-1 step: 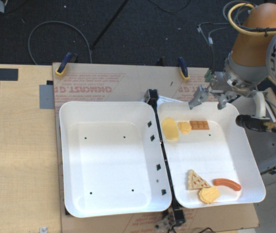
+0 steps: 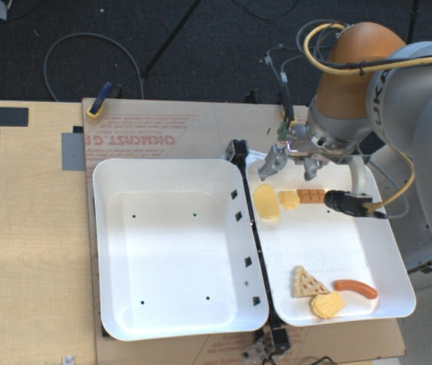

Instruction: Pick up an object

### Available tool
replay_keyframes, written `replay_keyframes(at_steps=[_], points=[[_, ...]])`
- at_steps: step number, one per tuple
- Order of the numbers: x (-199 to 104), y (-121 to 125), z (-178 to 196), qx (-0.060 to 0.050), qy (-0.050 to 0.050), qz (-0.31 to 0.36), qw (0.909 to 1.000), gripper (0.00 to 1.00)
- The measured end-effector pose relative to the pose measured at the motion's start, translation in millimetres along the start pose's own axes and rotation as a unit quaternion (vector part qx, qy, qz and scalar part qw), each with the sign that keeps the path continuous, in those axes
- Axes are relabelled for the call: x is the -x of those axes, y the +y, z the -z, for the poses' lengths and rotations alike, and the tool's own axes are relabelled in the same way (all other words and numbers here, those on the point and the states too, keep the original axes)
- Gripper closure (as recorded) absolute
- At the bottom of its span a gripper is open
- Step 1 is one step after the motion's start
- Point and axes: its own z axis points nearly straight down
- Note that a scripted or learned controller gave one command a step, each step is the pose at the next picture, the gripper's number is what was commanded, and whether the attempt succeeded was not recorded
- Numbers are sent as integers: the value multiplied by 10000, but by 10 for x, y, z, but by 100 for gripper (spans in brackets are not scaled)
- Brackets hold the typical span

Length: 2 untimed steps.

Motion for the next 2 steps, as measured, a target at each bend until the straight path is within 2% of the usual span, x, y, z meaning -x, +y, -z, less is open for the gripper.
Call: replay_keyframes(at_steps=[1,2], points=[[429,-699,-836,-24,-7,-38,10000,0],[496,-61,-1281,10,-6,-10,10000,0]])
